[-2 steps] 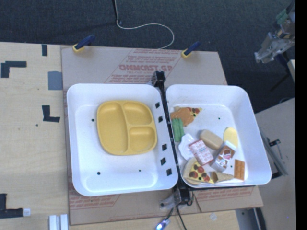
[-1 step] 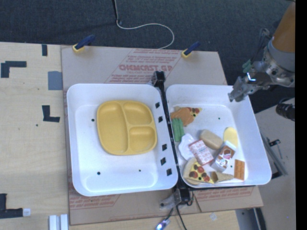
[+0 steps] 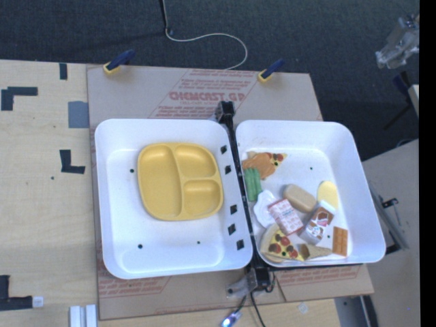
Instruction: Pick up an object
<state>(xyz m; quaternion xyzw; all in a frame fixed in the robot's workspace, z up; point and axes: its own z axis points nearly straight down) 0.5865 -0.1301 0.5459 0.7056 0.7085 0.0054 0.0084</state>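
In the right bin [image 3: 354, 155] a heap of toy food lies crowded toward the near edge and the wall shared with the left bin [image 3: 109, 182]. A pizza slice [image 3: 264, 161] sits toward the far edge, with a green piece [image 3: 252, 184] just below it against the dividing wall. Nearer the middle are a tan block [image 3: 300, 197], a white packet with a red label [image 3: 285, 214], a small carton [image 3: 318, 225] and a pale yellow piece [image 3: 328, 195]. An orange wafer [image 3: 339, 240] and a second pizza slice [image 3: 281, 245] lie along the near edge.

The left bin carries a yellow divided plate [image 3: 180, 181], flat in its middle.

The gripper [image 3: 398, 45] shows as a blurred grey shape beyond the bench's far right corner, well apart from the food and holding none of it; whether it is open or closed I cannot tell.
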